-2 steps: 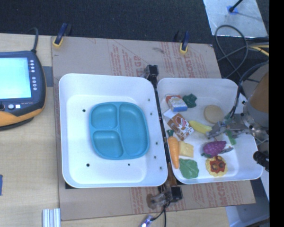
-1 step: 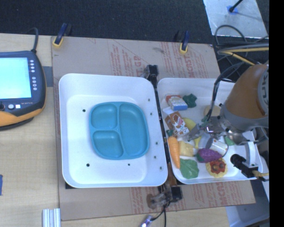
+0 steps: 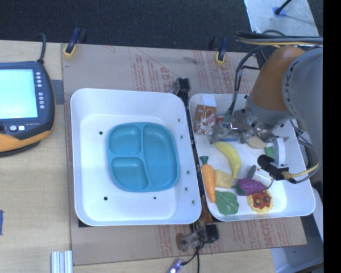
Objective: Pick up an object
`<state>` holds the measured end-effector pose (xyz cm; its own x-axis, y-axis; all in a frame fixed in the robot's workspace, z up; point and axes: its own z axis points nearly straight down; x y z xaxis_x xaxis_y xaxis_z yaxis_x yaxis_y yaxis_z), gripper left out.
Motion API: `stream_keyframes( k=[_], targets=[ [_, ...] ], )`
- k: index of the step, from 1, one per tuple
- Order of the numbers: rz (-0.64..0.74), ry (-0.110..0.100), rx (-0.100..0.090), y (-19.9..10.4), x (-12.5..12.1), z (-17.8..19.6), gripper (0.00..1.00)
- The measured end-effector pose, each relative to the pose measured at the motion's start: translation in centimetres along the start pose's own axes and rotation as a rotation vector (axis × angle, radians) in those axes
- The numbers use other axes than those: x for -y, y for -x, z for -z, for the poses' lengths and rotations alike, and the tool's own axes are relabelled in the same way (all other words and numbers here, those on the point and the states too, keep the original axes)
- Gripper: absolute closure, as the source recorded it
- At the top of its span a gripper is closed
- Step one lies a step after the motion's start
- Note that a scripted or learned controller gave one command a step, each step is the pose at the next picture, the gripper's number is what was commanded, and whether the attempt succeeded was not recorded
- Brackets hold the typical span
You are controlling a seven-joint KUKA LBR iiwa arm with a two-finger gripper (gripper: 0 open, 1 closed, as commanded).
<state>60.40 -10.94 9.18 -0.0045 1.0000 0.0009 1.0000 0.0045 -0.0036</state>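
Yellow banana, curved, one; one orange carrot. Two white bins. Gripper: whether open or shut, indeterminate.

end effector fingers hidden under wrist; arm cut off at right edge; carton print unreadable

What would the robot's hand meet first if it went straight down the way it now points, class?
Probably the floor of the right bin near the small carton and the banana. The hand hangs between them; depth is unclear from above.
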Motion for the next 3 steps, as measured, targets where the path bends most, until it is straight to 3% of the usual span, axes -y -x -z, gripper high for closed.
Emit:
stream_keyframes(
  k=[1, 2, 3],
  targets=[
    [0.001, -0.003, 0.002, 0.6, 3.4, -0.1, 0.00],
    [0.002, -0.006, 0.001, 0.6, 3.4, 0.9, 1.00],
    [0.000, 0.001, 0.000, -5.8, 5.4, 10.0, 1.00]
  ],
)
